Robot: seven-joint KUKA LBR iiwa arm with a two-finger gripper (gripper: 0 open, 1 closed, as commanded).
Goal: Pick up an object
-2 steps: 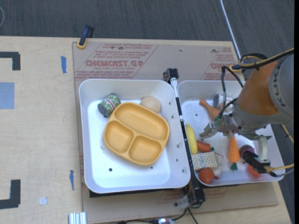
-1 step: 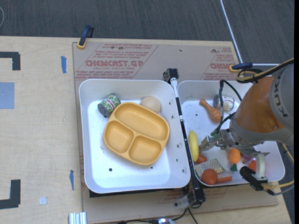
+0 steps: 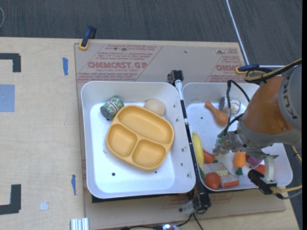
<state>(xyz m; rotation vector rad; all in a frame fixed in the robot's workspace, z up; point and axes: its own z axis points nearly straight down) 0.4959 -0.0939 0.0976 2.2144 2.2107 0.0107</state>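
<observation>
In the right bin (image 3: pixel 286 176), the gripper (image 3: pixel 224 145) hangs low over a clutter of toy food, just beside a yellow banana (image 3: pixel 197 148) and an orange carrot (image 3: pixel 239 158). Whether it grips anything, I cannot tell. The left bin (image 3: pixel 93 143) holds a yellow divided tray (image 3: pixel 139 136).

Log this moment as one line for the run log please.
arm: over right bin | gripper: among toys, grasp unconfirmed | left bin: yellow tray, green can

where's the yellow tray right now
The yellow tray lies in the left bin, toward its middle, with a green can and a beige ball just behind it.
</observation>
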